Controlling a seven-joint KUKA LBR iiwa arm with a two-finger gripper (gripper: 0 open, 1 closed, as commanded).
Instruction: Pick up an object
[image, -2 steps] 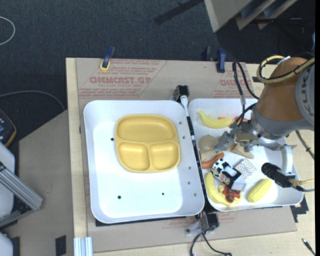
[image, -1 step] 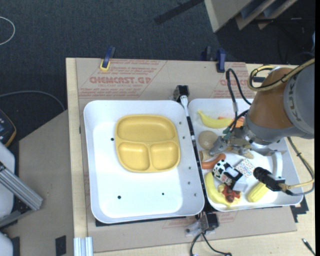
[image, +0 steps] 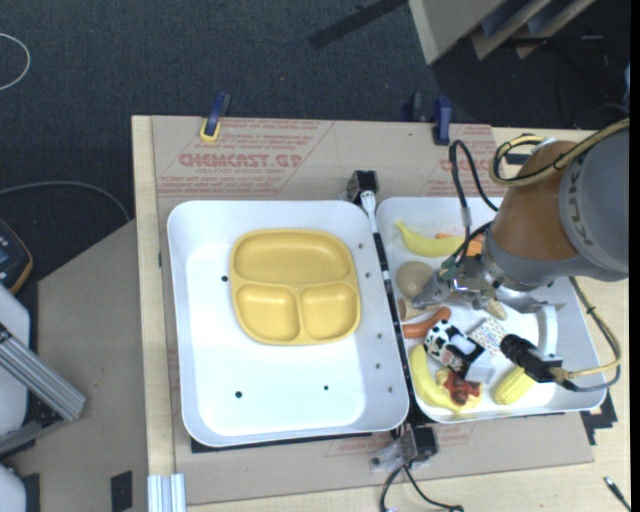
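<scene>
Banana (image: 424, 240), yellow, curved, in right bin (image: 425, 407)

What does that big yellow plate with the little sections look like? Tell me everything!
The yellow divided plate looks like smooth, matte plastic, a rounded rectangle with soft corners. Raised ridges split it into three compartments: one wide one along the far side and two smaller ones along the near side. It lies flat, right side up, in the far half of the left shallow white bin, resting on the bin's floor. Nothing lies in it.
</scene>
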